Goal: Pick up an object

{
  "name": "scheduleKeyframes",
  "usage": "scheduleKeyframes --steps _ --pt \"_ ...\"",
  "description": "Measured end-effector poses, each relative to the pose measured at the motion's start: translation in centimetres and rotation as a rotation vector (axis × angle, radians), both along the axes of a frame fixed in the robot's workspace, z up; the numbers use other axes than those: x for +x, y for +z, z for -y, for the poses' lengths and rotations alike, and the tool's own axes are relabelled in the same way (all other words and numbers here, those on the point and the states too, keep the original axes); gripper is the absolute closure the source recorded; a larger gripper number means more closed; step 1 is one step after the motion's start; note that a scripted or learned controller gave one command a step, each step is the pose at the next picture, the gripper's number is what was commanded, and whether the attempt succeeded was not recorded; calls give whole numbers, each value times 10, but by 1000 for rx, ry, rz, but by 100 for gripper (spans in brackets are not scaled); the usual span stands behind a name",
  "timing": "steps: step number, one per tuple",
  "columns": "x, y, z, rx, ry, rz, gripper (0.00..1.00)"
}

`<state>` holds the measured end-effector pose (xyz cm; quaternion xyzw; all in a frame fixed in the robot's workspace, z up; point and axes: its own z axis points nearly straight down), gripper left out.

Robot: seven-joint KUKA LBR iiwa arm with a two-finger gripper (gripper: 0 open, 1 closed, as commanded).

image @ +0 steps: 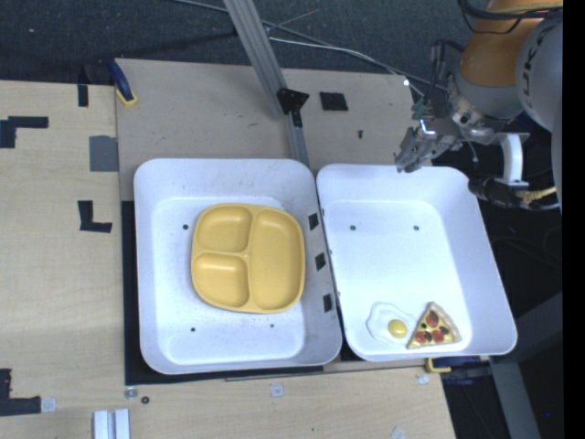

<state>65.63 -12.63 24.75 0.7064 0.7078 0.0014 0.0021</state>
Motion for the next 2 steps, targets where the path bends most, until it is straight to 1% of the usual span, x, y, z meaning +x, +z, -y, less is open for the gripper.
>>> scheduleKeyframes --steps 1,2 --pt "-13 -10 -62 2 4 -7 100" --pt "-18 -5 -110 3 4 -7 100"
